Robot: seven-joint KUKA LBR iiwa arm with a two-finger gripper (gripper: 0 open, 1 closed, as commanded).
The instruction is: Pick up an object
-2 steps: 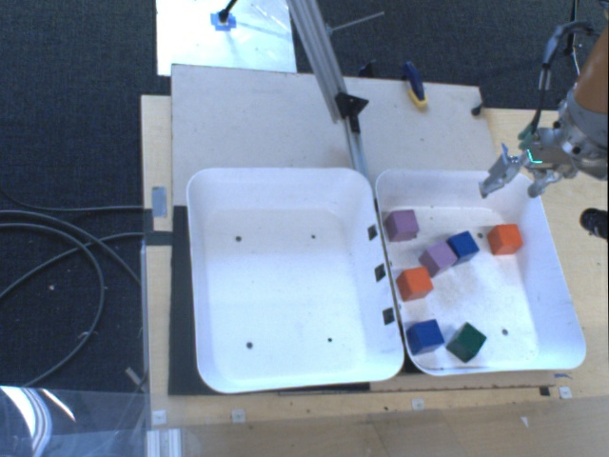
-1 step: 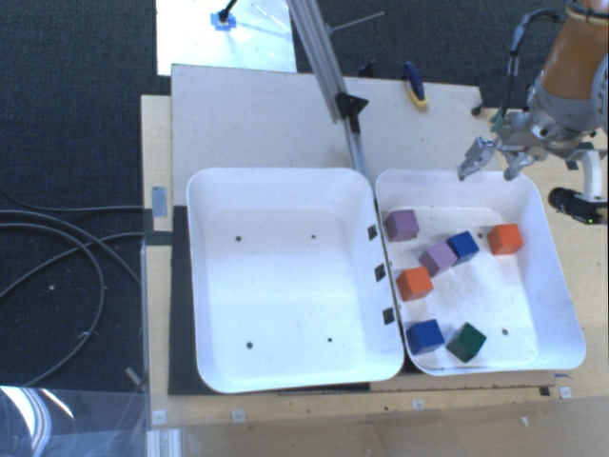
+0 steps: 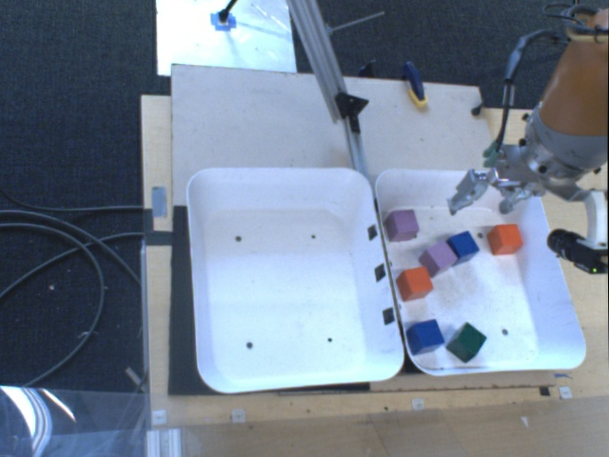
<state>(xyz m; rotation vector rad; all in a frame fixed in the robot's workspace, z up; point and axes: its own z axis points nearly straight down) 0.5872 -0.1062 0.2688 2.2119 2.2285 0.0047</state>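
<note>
Camera view: two shallow white bins side by side. The right bin (image 3: pixel 569 336) holds seven cubes, with bare floor along its right wall and far-left corner. The gripper (image 3: pixel 487 190), fingers apart and holding nothing, hangs over the bin's far side. Nearest it lie a blue cube (image 3: pixel 463 246) touching a purple cube (image 3: pixel 439 257), and an orange cube (image 3: pixel 505 239) standing apart.

Both white bins (image 3: pixel 285 184) look like smooth, faintly glossy plastic, the coloured cubes (image 3: pixel 415 283) matt, the counter (image 3: pixel 157 160) pale bare wood, the pincer (image 3: pixel 490 190) shiny bare metal.
</note>
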